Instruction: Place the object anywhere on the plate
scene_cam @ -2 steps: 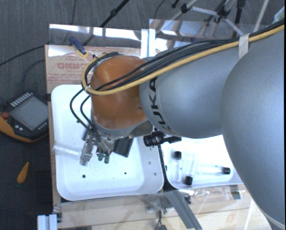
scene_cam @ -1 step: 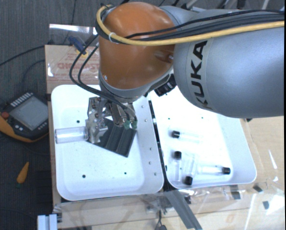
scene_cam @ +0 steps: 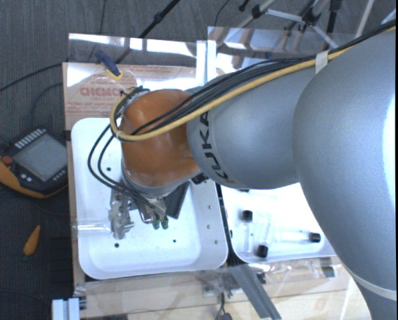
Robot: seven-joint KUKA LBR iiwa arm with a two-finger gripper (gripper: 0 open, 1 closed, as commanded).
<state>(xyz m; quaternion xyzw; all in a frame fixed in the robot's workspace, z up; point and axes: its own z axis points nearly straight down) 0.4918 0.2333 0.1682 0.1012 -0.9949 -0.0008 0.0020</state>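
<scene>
Grey arm (scene_cam: 299, 112) overhead, hand (scene_cam: 139, 219) low over left bin (scene_cam: 85, 259)

You have two white bins here: the left bin (scene_cam: 92, 259) and the right bin (scene_cam: 279, 202). One grey arm (scene_cam: 285, 132) with one orange band (scene_cam: 155, 139) reaches over them. In the right bin you can count three small black caps (scene_cam: 246, 215), though what they belong to is hard to tell. One handheld controller (scene_cam: 32, 162) and one orange tool (scene_cam: 31, 240) lie on the floor.
</scene>
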